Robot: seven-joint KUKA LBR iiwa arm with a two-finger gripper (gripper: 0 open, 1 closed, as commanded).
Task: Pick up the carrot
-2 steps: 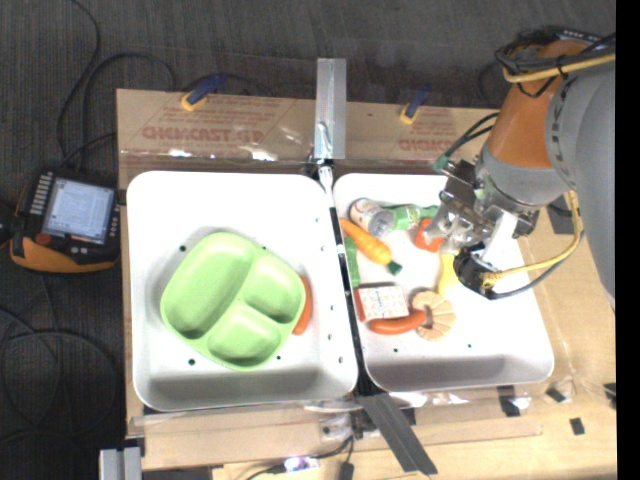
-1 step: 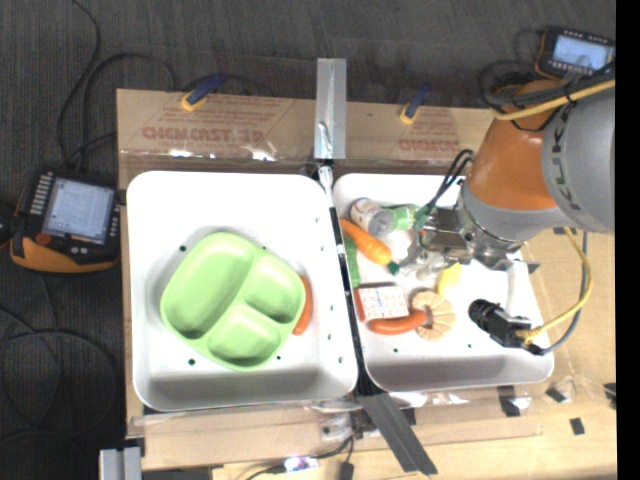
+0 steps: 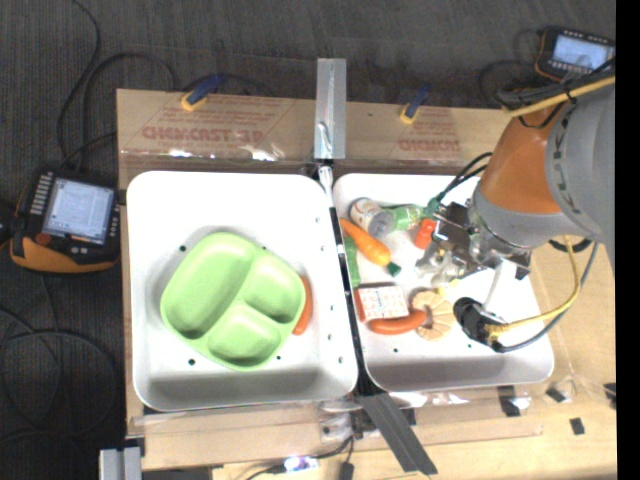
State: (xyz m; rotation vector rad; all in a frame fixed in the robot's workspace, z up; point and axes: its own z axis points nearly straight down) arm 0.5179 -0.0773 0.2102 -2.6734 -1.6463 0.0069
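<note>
We see the carrot [image 3: 366, 242] lying aslant in the right bin [image 3: 520, 363], near its left wall, beside a clear bottle [image 3: 385, 215]. Our gripper [image 3: 440, 260] hovers low just right of it, over the clutter; whether its jaws are open we cannot tell. The left bin [image 3: 150, 368] holds a green tray [image 3: 232, 298].

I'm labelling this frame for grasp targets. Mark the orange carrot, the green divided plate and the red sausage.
orange carrot [image 3: 366, 243], camera view, mid-body.
green divided plate [image 3: 232, 298], camera view, centre ridge.
red sausage [image 3: 391, 322], camera view, middle.
</note>
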